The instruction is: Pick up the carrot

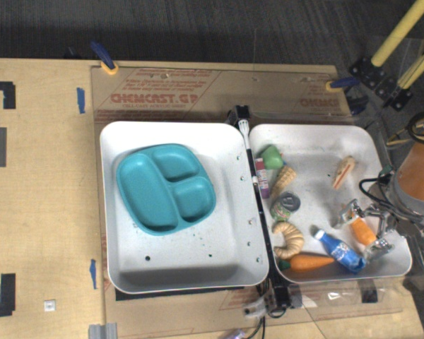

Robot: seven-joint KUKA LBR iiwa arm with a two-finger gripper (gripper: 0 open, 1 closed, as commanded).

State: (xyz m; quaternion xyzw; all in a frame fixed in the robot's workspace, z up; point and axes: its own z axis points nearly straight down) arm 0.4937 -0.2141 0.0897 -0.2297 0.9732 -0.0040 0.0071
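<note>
I see the carrot (312,263) lying flat against the near wall of the right bin (318,134), close to that bin's near left corner, its long axis running along the wall. A blue bottle (341,251) lies touching or nearly touching its right end, and a curled tan pastry (290,234) sits just beyond its left end. My gripper (367,226) is low in the same bin toward its near right corner, and I read something orange between its fingers (353,210), though I can't tell from this angle whether they are clamped on it or just straddling it. Whatever that orange piece is, it is not the carrot, which lies apart to the left. To do this step well I would free the fingers, lift clear of the bottle, and shift left along the near wall until I am over the carrot's middle. I'd turn the wrist so the fingers close across its narrow width, and come down carefully, since the bin wall leaves little room for the near finger.
</note>
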